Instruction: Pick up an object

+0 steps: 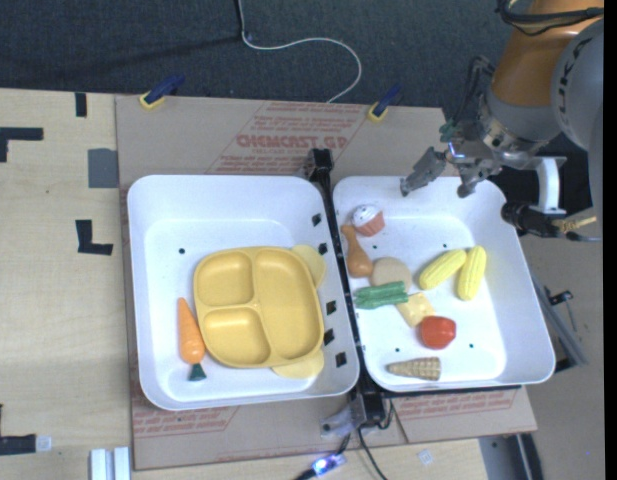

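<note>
Gripper (440, 176) over the far rim of the right bin (518, 298), fingers spread apart, nothing between them. Grey arm (548, 48) with orange band reaching in from the right.

Below the gripper, inside the right bin — a loose cluster of toy foods. Nearest the far-left corner: a small pink-and-white piece (366, 218), top pale and round. Just beneath it an orange-tan drumstick shape (357, 255), next to a beige rounded piece (390, 271). Green bean-like piece (380, 294) lying crosswise below those, touching a pale yellow block (416, 309). Red tomato (437, 332) just beside that block. Two yellow corn cobs (456, 267) to the right, side by side, one tilted. Waffle cone (415, 370) near the front wall, lying flat.

Left bin (153, 268) — yellow divided plate (258, 305) in the middle, more yellow edges showing under it at the right and front. Orange carrot (191, 335) beside the plate's left edge, green tip toward the front.

Both bins on cardboard (278, 138); white cable (308, 48) looping on the dark surface beyond.
</note>
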`<state>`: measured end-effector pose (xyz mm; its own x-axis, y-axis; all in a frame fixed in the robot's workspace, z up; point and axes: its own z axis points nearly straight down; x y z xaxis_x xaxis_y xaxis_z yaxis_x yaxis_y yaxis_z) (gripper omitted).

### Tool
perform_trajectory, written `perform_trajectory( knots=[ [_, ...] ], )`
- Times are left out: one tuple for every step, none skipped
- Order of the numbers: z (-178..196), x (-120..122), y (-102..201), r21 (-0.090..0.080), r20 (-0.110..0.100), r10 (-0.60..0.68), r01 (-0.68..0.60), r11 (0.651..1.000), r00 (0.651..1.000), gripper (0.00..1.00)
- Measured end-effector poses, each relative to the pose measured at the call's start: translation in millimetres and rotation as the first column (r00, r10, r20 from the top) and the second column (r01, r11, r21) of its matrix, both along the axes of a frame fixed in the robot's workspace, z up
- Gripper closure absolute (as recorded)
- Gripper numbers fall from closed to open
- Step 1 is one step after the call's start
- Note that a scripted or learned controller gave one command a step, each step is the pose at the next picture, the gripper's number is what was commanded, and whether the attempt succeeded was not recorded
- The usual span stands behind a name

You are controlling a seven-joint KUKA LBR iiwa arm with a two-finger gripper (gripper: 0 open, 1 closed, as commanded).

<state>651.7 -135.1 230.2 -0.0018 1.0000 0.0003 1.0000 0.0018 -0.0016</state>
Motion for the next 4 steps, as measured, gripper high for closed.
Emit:
perform_trajectory(
  knots=[
    [-43.8, -2.7, 1.2, -0.001, -0.004, 0.001, -0.001, 1.0, 1.0, 0.0],
    [-107.3, -0.1, 7.3, 0.0, -0.005, 0.002, -0.002, 1.0, 1.0, 0.0],
    [-148.2, -0.5, 9.7, -0.001, -0.002, 0.003, -0.003, 1.0, 1.0, 0.0],
    [-137.0, -1.5, 9.4, -0.001, -0.008, 0.003, -0.003, 1.0, 1.0, 1.0]
  ],
)
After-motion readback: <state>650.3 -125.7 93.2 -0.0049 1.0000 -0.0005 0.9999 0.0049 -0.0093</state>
